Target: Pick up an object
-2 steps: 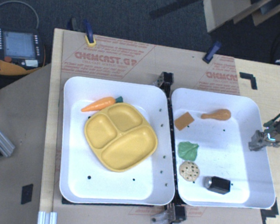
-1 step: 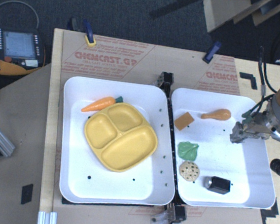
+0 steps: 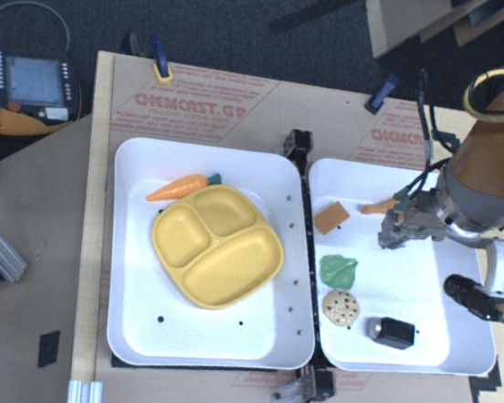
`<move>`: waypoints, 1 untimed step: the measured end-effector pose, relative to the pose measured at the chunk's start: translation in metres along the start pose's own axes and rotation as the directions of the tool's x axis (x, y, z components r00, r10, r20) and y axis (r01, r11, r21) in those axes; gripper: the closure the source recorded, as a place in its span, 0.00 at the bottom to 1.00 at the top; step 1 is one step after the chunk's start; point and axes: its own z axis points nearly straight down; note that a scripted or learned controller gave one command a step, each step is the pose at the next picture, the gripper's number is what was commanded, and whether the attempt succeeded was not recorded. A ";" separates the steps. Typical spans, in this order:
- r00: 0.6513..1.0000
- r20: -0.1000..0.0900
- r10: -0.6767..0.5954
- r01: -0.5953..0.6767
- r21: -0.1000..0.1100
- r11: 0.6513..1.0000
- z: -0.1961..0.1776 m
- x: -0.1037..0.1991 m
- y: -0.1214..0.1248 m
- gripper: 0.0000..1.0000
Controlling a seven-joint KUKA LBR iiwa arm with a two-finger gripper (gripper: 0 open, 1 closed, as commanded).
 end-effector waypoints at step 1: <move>1.000 0.001 0.006 -0.006 0.001 1.000 0.006 0.052 0.006 1.00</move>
